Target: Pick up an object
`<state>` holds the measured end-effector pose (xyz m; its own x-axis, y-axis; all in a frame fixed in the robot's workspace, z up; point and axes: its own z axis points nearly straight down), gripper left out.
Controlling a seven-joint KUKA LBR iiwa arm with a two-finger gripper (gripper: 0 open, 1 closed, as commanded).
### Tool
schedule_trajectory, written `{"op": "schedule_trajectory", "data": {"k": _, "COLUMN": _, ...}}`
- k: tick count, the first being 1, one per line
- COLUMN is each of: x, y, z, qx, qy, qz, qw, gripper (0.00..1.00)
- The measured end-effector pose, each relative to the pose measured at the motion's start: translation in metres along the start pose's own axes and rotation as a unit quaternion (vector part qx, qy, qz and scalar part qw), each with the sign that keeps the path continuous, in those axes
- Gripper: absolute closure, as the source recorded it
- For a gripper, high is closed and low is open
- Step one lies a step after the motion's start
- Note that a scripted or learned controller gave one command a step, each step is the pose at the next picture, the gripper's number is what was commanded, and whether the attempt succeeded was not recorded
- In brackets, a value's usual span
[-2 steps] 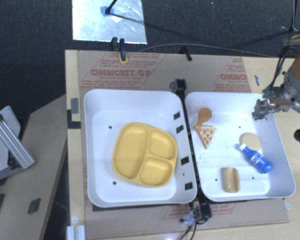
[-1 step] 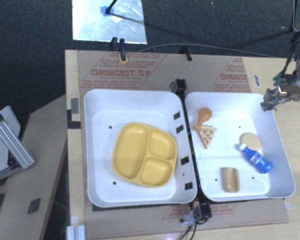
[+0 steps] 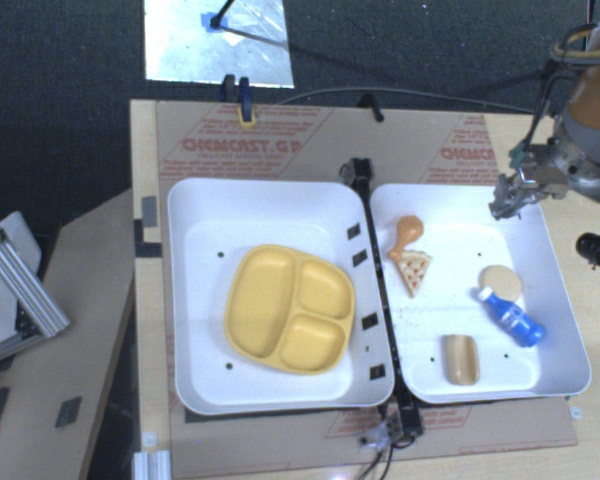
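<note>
The table (image 3: 110,268) carried a printed cardboard sheet (image 3: 280,133), and on it two white bins (image 3: 195,268) sat side by side, apparently touching.

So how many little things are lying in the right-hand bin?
5: drumstick and waffle wedge near the divider, round biscuit touching blue bottle, tan block nearest the front.
</note>
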<state>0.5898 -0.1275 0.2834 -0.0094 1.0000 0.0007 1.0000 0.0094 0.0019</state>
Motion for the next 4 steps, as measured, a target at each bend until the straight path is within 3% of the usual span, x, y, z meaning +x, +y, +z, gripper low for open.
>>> {"op": "schedule_trajectory", "data": {"k": 2, "x": 0.098, "y": 0.035, "z": 0.036, "qx": 0.0, "qy": 0.0, "qz": 0.0, "qw": 1.0, "gripper": 1.0}}
{"op": "schedule_trajectory", "data": {"k": 3, "x": 0.151, "y": 0.037, "z": 0.046, "qx": 0.0, "qy": 0.001, "qz": 0.0, "qw": 1.0, "gripper": 1.0}}
{"op": "schedule_trajectory", "data": {"k": 4, "x": 0.2, "y": 0.054, "z": 0.063, "qx": 0.0, "qy": 0.0, "qz": 0.0, "qw": 1.0, "gripper": 1.0}}
